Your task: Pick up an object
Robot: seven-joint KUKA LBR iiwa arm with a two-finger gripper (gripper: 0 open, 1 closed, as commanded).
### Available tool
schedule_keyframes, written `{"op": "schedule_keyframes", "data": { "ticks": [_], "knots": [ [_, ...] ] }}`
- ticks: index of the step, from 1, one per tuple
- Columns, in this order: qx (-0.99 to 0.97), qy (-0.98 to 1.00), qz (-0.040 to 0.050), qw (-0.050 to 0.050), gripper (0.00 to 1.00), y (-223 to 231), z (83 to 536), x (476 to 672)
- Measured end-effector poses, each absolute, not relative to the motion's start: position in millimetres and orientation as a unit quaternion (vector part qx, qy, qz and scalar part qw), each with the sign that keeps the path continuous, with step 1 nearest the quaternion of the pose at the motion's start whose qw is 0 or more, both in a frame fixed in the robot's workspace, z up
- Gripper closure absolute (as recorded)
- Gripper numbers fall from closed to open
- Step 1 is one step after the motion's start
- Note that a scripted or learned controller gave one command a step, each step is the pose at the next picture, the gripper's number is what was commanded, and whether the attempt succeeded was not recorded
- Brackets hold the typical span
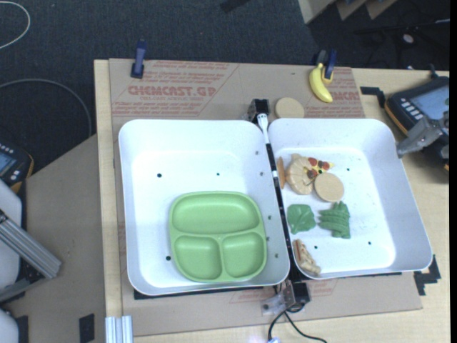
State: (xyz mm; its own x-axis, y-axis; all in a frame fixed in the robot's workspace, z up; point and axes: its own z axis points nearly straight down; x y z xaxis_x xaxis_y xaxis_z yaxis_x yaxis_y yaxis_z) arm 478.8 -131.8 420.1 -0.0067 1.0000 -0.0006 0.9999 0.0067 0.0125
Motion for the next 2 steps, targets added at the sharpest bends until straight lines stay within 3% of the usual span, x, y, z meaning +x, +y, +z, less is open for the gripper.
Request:
{"op": "schedule_keyframes", "data": {
  "ticks": [1, 2],
  "knots": [
    [0.707, 0.708, 0.0011, 0.003, 1.00, -135, 425, 480.6],
    [0.704, 0.710, 0.0045, 0.005, 1.00, -74, 513, 495.0]
  ]
}}
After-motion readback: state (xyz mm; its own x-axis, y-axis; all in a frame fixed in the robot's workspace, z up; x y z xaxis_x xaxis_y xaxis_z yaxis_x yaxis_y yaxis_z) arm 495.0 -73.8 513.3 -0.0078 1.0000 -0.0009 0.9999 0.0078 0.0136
